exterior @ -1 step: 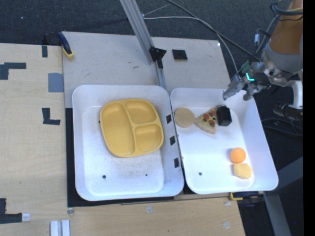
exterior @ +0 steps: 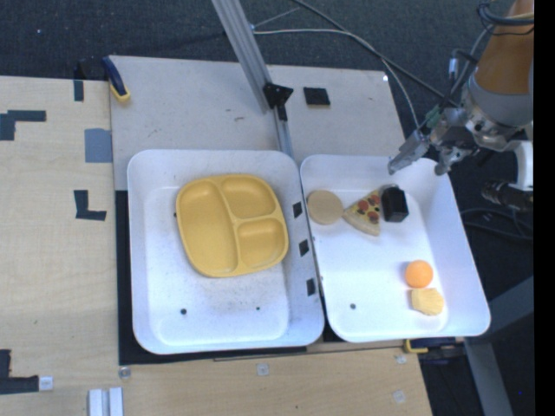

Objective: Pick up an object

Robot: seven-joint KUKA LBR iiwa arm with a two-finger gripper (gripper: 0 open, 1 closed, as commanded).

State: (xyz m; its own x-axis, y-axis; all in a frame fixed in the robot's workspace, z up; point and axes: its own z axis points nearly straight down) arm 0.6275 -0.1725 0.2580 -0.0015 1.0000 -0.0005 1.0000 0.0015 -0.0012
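Observation:
The right bin [exterior: 460, 258] holds a tan round disc [exterior: 325, 207], a pizza slice [exterior: 365, 212], a small black block [exterior: 395, 204], an orange ball [exterior: 419, 273] and a pale yellow lump [exterior: 427, 302]. My gripper [exterior: 418, 165] hangs over the bin's far right corner, above and just right of the black block. Its fingers are spread open with nothing between them. The arm's orange band [exterior: 507, 59] is at the upper right.
A yellow divided plate [exterior: 232, 224] lies in the left bin [exterior: 152, 258]. A metal pole [exterior: 247, 42] slants down to a black clamp between the bins' far edges. Cables run across the dark floor behind the bench.

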